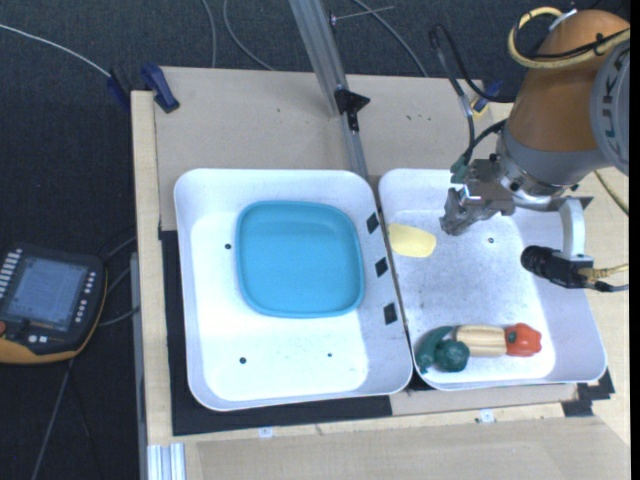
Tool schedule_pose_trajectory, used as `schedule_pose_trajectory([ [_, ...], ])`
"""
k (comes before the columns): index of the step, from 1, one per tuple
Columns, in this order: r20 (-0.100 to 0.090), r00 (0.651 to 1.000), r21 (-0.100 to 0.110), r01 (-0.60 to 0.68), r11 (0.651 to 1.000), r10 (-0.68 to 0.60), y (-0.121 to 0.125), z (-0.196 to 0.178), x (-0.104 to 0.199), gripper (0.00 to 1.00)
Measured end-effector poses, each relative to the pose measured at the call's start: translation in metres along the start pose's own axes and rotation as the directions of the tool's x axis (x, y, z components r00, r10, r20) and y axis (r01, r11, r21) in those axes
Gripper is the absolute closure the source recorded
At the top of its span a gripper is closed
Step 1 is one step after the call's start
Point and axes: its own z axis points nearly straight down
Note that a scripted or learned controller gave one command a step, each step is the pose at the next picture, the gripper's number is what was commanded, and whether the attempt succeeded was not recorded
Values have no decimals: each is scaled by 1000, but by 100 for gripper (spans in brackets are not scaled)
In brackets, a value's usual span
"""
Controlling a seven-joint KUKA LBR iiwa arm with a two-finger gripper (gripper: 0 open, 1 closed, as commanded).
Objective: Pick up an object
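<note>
The right bin (545, 303) holds a pale yellow piece (411, 240) near its far left side. Along its near edge lie a dark green vegetable (442, 352), a tan roll (482, 341) and a red pepper-like piece (522, 340), side by side. My gripper (458, 216) hangs over the far part of this bin, just right of the yellow piece and apart from it. I see nothing between its fingers.
The left bin (205, 258) holds a blue square plate (300, 258). A metal pole (320, 38) slants up from between the bins. A black cylinder (550, 263) juts from the arm over the right bin. A pendant (45, 298) lies left of the bench.
</note>
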Motion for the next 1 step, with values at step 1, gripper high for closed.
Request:
schedule_pose_trajectory([
  [1,0,1000,1,1,1000,-1,-3,-5,54,100],
])
